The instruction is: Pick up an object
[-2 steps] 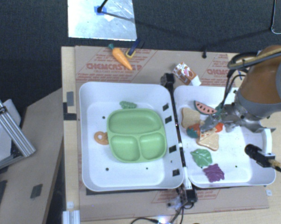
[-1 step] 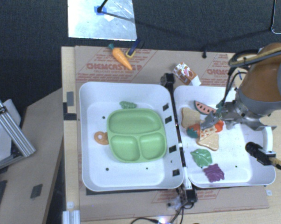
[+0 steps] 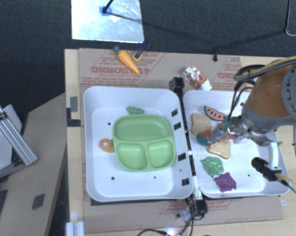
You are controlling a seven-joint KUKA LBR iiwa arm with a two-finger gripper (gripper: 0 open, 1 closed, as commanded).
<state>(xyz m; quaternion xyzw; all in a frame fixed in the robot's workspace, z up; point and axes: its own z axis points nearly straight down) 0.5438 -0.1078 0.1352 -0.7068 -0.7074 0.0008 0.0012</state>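
The gripper (image 3: 219,134) is positioned in the right bin (image 3: 270,183), above the tan toy (image 3: 220,150). Its finger state cannot be determined. The green leaf (image 3: 212,165) lies at 6 o'clock.

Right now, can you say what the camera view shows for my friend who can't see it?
A grey and orange robot arm lowers its claw among toy foods in the right white bin: a watermelon slice, a green leaf and purple grapes. The left white bin holds a green divided plate.

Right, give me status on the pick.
Gripper low in right bin, over tan toy. Nothing seen held. Leaf, grapes close by.
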